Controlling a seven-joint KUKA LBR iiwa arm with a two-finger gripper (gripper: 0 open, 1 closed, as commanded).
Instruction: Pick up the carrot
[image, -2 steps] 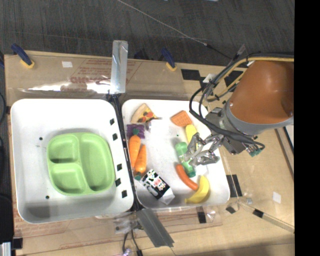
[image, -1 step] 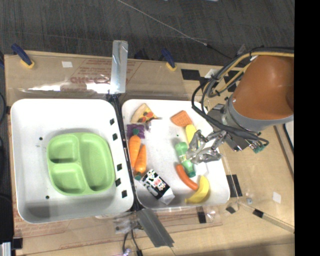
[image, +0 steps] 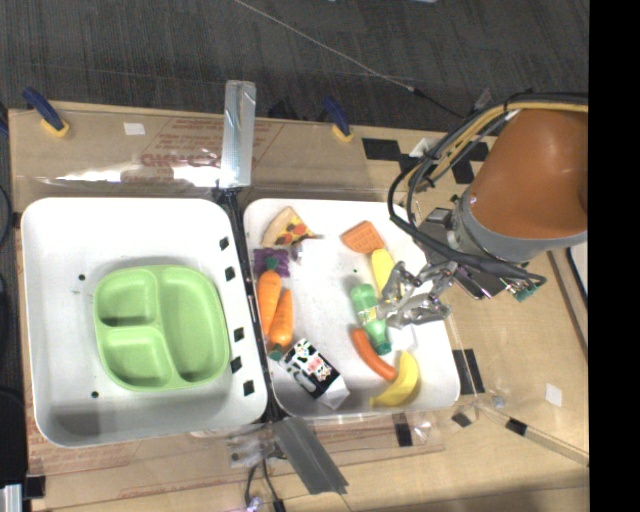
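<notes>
Nearest the lens is the arm's orange band (image: 530, 165), and below it the gripper (image: 410, 298) hangs low over the right bin (image: 325, 255), its metal fingers apparently spread apart, nothing visibly between them. Their tips sit just beside a green bottle-shaped toy (image: 365, 305), with a yellow piece (image: 382, 268) behind, a small orange-red pepper-like piece (image: 372, 354) and a banana (image: 400, 380) in front. The carrot (image: 270, 300), as I judge it, lies across the bin against the left wall, touching a second orange vegetable (image: 284, 318), a purple item (image: 270, 262) at its top end. To do this well, the gripper should shift left, line its fingers across the carrot's narrow width, and come down on the wall-free side so the neighbour is not pinched with it. Beyond, the left bin (image: 60, 225) holds a green divided plate (image: 160, 325).
</notes>
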